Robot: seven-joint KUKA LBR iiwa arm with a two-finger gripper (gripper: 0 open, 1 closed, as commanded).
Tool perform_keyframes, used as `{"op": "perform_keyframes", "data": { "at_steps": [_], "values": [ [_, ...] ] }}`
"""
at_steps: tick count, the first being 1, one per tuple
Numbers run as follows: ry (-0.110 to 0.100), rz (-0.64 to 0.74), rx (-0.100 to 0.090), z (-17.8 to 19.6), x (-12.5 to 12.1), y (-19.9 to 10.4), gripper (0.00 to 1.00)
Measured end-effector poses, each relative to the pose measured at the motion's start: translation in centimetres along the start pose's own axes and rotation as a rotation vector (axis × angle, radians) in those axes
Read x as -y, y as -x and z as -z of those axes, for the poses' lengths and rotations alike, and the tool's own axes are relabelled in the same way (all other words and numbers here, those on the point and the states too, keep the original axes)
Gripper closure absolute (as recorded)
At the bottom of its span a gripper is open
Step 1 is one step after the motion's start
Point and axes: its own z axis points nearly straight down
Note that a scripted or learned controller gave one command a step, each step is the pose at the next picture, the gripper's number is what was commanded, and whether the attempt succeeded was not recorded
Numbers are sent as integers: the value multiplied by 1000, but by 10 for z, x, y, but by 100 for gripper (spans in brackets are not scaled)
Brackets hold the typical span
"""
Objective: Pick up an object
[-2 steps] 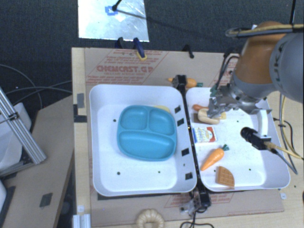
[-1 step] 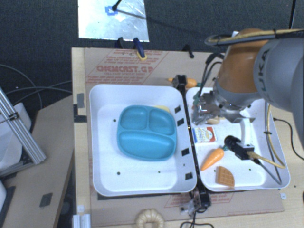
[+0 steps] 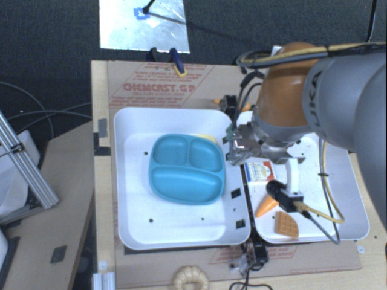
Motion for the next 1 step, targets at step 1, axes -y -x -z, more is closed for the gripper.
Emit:
{"op": "perform_keyframes", "data": {
  "at_steps": [1],
  "values": [
    [0, 2, -1, -6, 1, -52, 100]
  ]
}}
